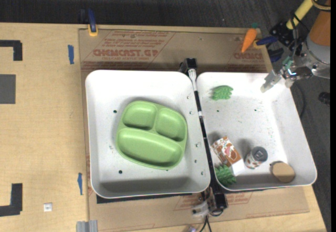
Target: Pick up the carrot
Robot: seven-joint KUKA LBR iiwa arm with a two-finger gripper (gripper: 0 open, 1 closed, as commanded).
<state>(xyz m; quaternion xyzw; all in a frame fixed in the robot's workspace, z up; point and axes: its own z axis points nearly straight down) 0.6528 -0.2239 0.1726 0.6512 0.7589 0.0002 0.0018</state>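
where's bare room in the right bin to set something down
The middle of the right bin is bare, between the green leafy piece near its far edge and the near row. That row is crowded: snack packet, small can and brown round piece. The pincer hangs over the far right corner.

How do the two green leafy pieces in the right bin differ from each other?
The upper leaf lies alone on open bin floor near the far wall; the lower leaf sits at the near wall, pressed against the red and white packet. The upper leaf is a lighter green; the lower leaf is darker. Both are small, green and inside the right bin.
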